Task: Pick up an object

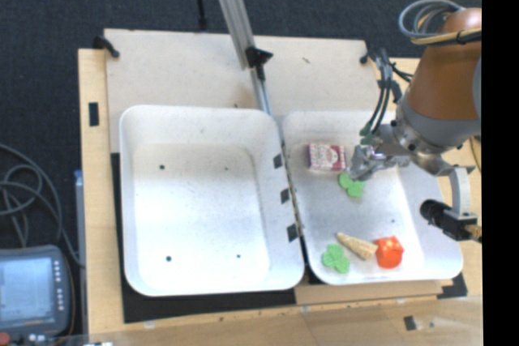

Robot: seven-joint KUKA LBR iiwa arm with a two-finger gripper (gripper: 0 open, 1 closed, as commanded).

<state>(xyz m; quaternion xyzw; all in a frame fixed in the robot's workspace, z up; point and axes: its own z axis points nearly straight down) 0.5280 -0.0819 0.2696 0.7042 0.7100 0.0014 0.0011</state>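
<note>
Our grey arm [442,105] reaching in from the right, orange band above our wrist, our gripper [358,166] lowered, pointing left

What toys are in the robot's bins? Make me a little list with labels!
right bin: holds all the toys
pink box: near the bin's far left corner
green toy: just under the gripper
second green toy: near the front edge
tan cone: lying flat, between that green toy and the red toy
red toy: at the cone's wide end
left bin: white, beside the right bin
</note>
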